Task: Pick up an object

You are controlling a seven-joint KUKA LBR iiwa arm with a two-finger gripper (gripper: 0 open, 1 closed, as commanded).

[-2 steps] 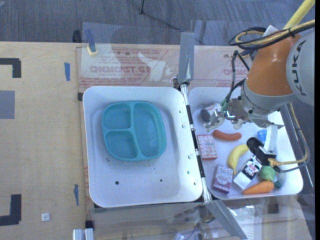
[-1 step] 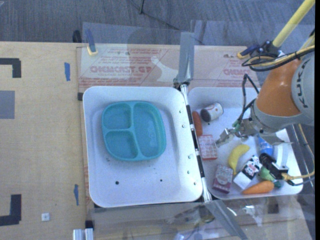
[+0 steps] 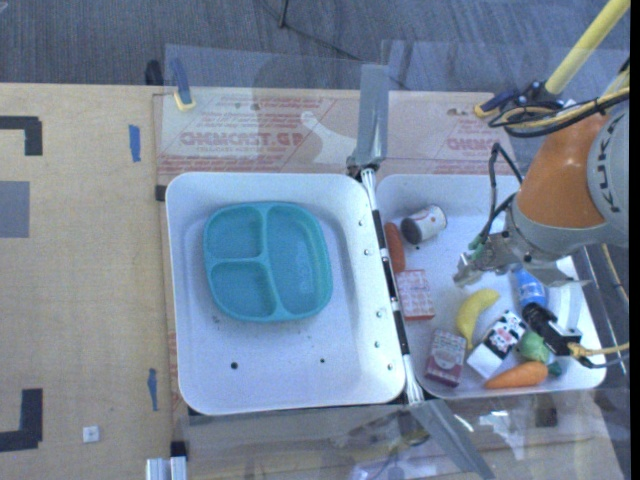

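A divided plate (image 3: 268, 261) lay in the left bin (image 3: 190, 368); the right bin (image 3: 440, 193) beside it held a banana (image 3: 476, 311), carrot (image 3: 517, 375) and can (image 3: 424, 222).

Cardboard sheet (image 3: 300, 133) at 12 o'clock of the left bin (image 3: 190, 268): faded red print, probably "CHEMCAT", seen through clear plastic; the letters after it cannot be made out.
Cardboard at 12 o'clock of the right bin (image 3: 590, 363): the same red print (image 3: 478, 143), too cut off to read.
Arm (image 3: 590, 183) at 3 o'clock: dark letters "KU" on the grey housing beside the orange band.
Small packets (image 3: 414, 294) in the right bin: printing too small to read.
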